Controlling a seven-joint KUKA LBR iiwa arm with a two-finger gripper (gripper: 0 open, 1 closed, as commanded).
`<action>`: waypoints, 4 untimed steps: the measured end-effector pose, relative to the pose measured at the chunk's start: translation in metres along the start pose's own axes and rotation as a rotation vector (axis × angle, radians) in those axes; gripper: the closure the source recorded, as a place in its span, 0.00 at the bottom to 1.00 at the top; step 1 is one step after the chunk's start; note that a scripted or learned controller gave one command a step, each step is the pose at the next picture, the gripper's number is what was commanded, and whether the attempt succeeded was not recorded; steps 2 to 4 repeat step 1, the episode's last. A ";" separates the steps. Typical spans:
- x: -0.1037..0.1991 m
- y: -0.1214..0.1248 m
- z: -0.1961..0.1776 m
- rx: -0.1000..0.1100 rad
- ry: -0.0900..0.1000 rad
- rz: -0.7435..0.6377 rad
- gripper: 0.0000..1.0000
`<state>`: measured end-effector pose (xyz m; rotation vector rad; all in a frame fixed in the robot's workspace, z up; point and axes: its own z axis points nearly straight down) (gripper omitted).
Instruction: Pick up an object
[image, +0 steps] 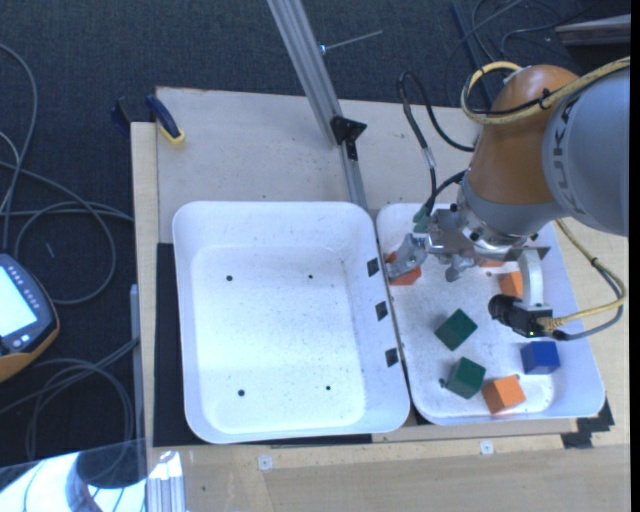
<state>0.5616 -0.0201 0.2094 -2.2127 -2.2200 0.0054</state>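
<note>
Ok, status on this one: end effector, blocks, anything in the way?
End effector low in right bin, by red-orange block. Two green blocks, blue block, orange block loose. Nothing blocking.

Two bins sit side by side on my bench (250, 140): the left bin (200, 330) and the right bin (575, 385), their inner walls touching. In the right bin five blocks lie toward the near end: one (457, 328) in the middle, another (466, 376) just nearer, a third (504, 393) right of that, a fourth (539, 356) farther right, and a fifth (512, 284) behind, beside my wrist. My gripper (432, 252) hangs over the far left part of that bin, with a small thing (404, 270) just left of it by the wall.
</note>
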 end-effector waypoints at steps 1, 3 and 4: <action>-0.002 0.002 -0.014 -0.008 -0.001 0.002 1.00; -0.002 0.002 -0.014 -0.008 -0.001 0.002 1.00; -0.002 0.002 -0.014 -0.008 -0.001 0.002 1.00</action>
